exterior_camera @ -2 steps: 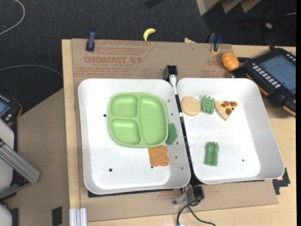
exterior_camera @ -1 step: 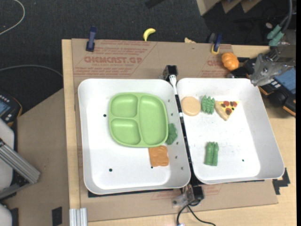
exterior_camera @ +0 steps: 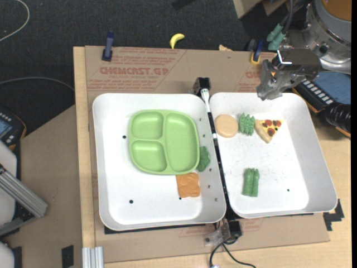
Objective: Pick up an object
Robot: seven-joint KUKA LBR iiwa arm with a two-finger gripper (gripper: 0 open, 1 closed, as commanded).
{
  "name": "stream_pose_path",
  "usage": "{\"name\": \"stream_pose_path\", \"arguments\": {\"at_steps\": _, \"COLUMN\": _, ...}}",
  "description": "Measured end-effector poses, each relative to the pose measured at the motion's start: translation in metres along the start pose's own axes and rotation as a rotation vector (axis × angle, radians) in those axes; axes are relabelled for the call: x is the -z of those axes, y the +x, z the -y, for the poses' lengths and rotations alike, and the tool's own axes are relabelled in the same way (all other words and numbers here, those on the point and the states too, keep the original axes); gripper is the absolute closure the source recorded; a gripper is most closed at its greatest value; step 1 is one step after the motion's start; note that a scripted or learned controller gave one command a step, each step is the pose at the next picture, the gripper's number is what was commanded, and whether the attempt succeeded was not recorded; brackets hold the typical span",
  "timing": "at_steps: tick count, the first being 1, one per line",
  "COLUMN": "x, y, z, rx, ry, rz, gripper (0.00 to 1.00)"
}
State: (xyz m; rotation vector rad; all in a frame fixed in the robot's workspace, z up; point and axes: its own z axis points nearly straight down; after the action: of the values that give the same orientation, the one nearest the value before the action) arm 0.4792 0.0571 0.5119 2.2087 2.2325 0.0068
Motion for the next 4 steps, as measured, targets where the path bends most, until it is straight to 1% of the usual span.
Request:
{"name": "stream_pose_path", "arguments": {"at_steps": 1, "x": -0.092, "y": 0.073, "z": 0.001, "rx": -0.002, "ry": 0.014, "rz": 0.003, "gripper": 1.0}}
{"name": "stream_pose_path", "arguments": {"at_steps": 2, "x": -0.076, "y": 0.068, "z": -0.001, "rx": -0.01, "ry": 0.0, "rz": 0.001, "gripper": 1.0}}
{"name": "stream_pose_path", "arguments": {"at_steps": 3, "x": -0.179, "y": 0.009, "z": 0.002, "rx": -0.019, "ry": 0.016, "rz": 0.006, "gripper": 1.0}}
{"name": "stream_pose_path", "arguments": {"at_steps": 4, "x": -0.104, "y": 0.082, "z": -0.009, "rx": -0.003, "ry": -0.005, "rz": -0.002, "gripper": 1.0}}
